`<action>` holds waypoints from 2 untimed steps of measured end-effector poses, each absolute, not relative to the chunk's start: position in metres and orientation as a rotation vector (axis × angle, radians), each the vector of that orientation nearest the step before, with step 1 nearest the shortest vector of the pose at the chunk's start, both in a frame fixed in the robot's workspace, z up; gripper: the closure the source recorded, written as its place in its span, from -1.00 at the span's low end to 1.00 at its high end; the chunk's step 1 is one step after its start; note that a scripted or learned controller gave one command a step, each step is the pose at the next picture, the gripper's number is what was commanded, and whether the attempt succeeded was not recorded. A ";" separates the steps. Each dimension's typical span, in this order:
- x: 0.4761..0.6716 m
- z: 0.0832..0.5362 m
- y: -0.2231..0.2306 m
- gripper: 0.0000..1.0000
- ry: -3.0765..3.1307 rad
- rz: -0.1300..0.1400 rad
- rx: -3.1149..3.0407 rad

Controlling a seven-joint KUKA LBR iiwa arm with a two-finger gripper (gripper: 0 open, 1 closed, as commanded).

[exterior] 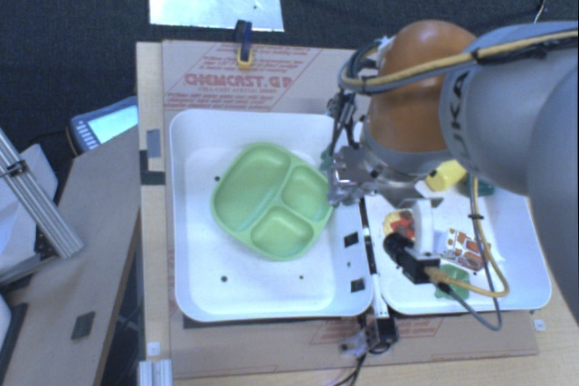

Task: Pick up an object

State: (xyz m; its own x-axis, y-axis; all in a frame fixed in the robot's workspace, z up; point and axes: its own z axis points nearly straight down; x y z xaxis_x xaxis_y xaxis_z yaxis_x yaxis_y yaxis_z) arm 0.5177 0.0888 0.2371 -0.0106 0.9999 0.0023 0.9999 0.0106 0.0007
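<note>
Gripper (pixel 339 181) low at right edge of left white bin (pixel 194 285), touching rim of pale green three-compartment plastic plate (pixel 271 201) — jaw state: cannot tell. Risk: thin sloped rim slips out, or plate tilts and drops; divider wall between bins crowds approach.

Bench with 2 white bins on a printed board

The bench (pixel 149 194) fills the middle of the frame; on it lies a brown printed board (pixel 237 79), and on the board sit 2 shallow white bins side by side, touching. The left bin (pixel 194 285), at centre, holds a green divided plate (pixel 270 202). The right bin (pixel 529 285), at the lower right, holds small packets and a yellow item (pixel 445 176). A yellow clamp (pixel 244 45) sits at the board's upper edge.
</note>
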 end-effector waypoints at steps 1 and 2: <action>0.513 0.227 0.106 1.00 -2.229 0.000 -2.213; 0.514 0.227 0.105 -1.00 -2.227 -0.001 -2.216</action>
